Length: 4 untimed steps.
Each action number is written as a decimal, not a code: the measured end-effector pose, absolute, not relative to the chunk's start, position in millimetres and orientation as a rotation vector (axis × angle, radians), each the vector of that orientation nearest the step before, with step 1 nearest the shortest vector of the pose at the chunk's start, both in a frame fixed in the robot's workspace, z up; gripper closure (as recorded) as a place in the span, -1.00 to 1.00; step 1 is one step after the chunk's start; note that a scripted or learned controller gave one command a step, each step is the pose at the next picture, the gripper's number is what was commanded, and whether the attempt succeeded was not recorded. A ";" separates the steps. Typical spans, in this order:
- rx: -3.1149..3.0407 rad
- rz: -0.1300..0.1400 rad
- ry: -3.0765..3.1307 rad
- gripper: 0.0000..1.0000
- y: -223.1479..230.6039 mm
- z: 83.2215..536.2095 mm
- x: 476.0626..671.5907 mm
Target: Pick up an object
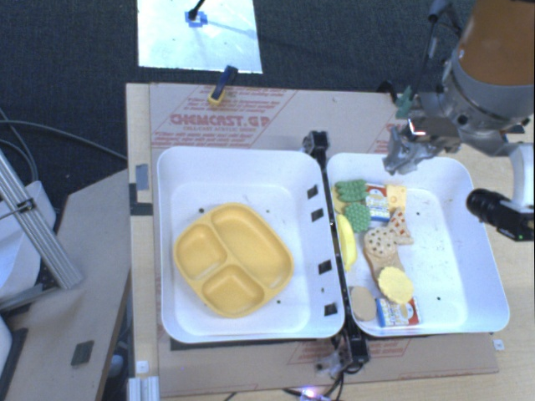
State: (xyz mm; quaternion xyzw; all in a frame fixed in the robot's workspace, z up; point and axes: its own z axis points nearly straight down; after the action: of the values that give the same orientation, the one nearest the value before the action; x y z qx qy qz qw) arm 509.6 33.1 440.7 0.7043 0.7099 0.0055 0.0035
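Toy food pieces [376, 249] lie clustered along the left side of the right-hand shallow white bin [468, 307], below and left of the tool [404, 159] at its far rim; its opening I cannot tell.

Grey arm with orange band reaching in from right, claw [407, 159] pointing down

In the right bin [481, 303], food pieces [378, 245] crowd the nine o'clock wall; floor from centre to three o'clock lies open. The yellow tray [232, 259] occupies most of the left bin [180, 170].
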 end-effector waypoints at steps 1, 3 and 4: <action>2.216 -0.005 2.232 1.00 53.7 362.6 485.4; 2.214 0.004 2.227 1.00 61.4 371.8 486.9; 2.212 0.008 2.227 1.00 100.0 422.4 486.9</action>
State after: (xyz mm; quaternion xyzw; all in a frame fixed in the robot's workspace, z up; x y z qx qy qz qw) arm 486.9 100.0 422.4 0.7046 0.7096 0.0027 0.0014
